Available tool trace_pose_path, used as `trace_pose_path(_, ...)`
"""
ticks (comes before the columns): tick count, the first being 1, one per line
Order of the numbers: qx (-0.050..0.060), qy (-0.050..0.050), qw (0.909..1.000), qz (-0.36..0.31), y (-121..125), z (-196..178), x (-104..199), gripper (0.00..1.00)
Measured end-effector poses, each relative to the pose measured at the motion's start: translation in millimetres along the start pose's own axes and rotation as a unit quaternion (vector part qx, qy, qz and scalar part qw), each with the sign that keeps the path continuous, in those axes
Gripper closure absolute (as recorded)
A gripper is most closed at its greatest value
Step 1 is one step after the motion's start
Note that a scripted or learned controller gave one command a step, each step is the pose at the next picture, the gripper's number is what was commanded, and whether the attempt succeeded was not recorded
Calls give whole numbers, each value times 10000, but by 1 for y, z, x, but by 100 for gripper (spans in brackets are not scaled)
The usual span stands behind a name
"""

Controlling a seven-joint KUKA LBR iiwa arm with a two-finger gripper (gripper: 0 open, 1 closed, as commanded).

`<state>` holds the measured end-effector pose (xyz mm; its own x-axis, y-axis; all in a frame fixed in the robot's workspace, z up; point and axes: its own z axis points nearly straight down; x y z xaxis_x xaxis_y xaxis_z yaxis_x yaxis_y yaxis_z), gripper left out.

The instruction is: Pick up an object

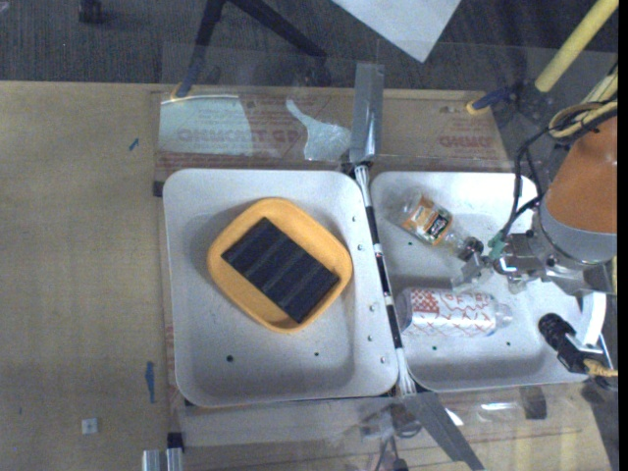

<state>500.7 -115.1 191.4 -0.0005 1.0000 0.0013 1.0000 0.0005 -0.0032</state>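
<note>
Nearest the camera: front rims of two white bins on the tabletop [69,263], side by side. Left bin [186,351] holds one item, a yellow tray [280,263] with a dark ribbed insert, sitting roughly centred and rotated at an angle. Right bin [461,366] holds a plastic bottle [453,312] with a red-and-white label, lying on its side near the front, cap end pointing toward the divider. Further back in the same bin is a small crinkled packet [427,219], orange and black, well apart from the bottle. Arm comes in from the right, orange band visible at the edge. End effector [478,260] sits low over the right bin, between the packet and the bottle, just above the bottle's upper edge. Can't tell whether it's open or closed, tip is small and cluttered by cables. Nothing visibly gripped. Clear plastic sheet and cardboard lie behind the bins.
</note>
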Motion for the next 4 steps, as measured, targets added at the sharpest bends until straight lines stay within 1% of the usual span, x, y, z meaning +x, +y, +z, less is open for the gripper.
trace_pose_path(1,-64,-18,9993,-364,95,103,-5,0)
trace_pose_path(2,-21,-11,9992,388,112,6,32,0)
trace_pose_path(3,-134,18,9995,298,145,53,15,0)
trace_pose_path(4,-278,-36,9996,18,158,53,14,0)
